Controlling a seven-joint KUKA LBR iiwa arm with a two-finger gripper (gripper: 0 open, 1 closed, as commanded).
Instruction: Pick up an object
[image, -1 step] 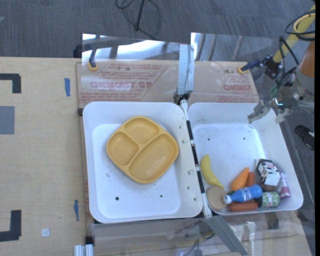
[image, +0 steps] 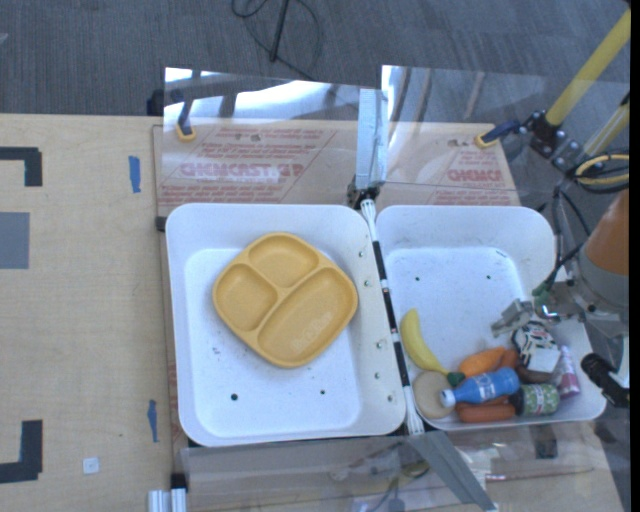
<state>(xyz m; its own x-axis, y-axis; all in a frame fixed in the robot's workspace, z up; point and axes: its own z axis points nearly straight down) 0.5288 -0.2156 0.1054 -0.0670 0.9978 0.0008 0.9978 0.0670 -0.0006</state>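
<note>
The right bin (image: 450, 235) holds a pile of small things in its near right corner: a yellow banana (image: 418, 342), a blue bottle (image: 485, 387), an orange carrot-like piece (image: 485, 361), a green can (image: 540, 400), a beige disc (image: 432, 395) and a black-and-white item (image: 538, 352). My gripper (image: 515, 318) reaches in from the right and hangs just above the far edge of this pile, near the black-and-white item. Its grey fingers (image: 500, 323) stand open with nothing between them. The orange band of the arm (image: 610, 240) is at the right edge.
The left bin (image: 200, 380) holds a yellow divided plate (image: 286, 298). A metal divider (image: 385, 300) runs between the bins. Cardboard panels (image: 250, 170) and clear walls stand behind them. Cables and a yellow pole (image: 590, 70) are at the back right.
</note>
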